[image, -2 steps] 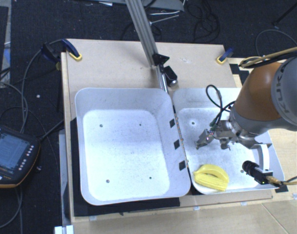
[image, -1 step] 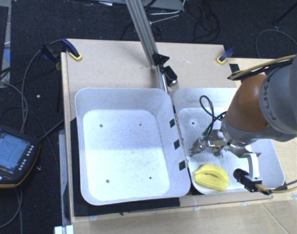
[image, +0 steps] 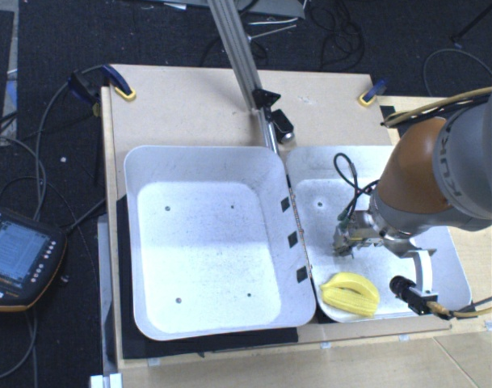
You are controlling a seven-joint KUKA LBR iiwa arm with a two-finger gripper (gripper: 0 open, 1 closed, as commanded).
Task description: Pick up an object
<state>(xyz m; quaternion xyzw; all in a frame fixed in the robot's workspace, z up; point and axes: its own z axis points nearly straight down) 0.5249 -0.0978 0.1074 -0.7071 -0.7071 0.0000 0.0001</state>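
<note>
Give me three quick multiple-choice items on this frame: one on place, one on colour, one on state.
1. Where does the banana lie?
A. right bin, near corner
B. left bin, centre
C. on the bench, outside the bins

2. What colour is the band above the arm's wrist?
A. blue
B. orange
C. green

3. How does the banana stand to the gripper?
A. clamped between its fingers
B. lifted clear of the bin
C. resting on the bin floor, apart from it

Key: 1 A, it sits in the right bin by the near edge; 2 B, the band is orange; 3 C, the gripper is above it in the view with white floor between.
</note>
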